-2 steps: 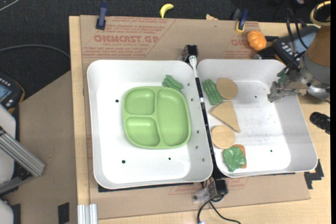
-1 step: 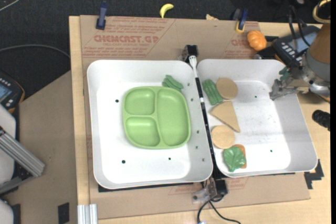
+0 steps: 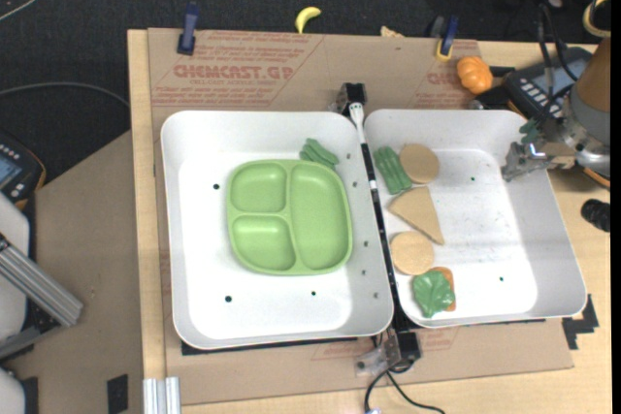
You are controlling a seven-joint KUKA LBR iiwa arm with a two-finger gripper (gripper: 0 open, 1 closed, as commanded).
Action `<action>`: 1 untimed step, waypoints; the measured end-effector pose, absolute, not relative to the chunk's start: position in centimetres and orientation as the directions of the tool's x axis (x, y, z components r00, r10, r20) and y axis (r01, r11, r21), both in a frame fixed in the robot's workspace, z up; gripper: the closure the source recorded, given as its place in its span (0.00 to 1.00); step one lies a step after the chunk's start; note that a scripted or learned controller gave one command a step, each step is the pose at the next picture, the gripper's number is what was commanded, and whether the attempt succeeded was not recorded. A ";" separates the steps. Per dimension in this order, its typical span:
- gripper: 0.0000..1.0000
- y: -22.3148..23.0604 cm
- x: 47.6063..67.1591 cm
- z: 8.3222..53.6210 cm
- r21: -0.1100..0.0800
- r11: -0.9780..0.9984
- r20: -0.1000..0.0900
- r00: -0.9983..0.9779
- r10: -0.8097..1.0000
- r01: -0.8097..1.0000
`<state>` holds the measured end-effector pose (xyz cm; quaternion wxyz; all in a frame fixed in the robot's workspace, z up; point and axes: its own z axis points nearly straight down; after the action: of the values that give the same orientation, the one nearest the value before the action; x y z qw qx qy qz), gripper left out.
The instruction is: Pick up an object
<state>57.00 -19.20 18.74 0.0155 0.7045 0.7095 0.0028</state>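
Toy foods (image 3: pixel 415 220) along right bin's (image 3: pixel 543 238) left side (gripper (image 3: pixel 529 153) fingers' state unclear).

In the right bin's left part lie a green ridged piece (image 3: pixel 392 169) beside a tan round (image 3: pixel 420 163) at the far end, then a tan wedge (image 3: pixel 419 211), another tan round (image 3: pixel 411 253), and a green leafy piece (image 3: pixel 433 291) nearest. In the left bin, a green divided plate (image 3: pixel 289 215) lies flat at the centre, with a small green piece (image 3: pixel 318 152) at its far edge.

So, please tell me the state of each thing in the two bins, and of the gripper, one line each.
green divided plate: flat in left bin, compartments bare
small green piece: at plate's upper edge
green bean piece: lying in right bin
round tan disc: flat beside it
tan wedge: flat
lower tan disc: flat
green leafy piece: lying at bin's near edge
gripper: above right bin's far right edge
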 end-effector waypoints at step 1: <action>1.00 -18.2 63.2 43.0 0.023 0.004 -0.008 -0.004 1.000 1.000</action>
<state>63.21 -18.18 43.00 0.0110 0.7056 0.7085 0.0055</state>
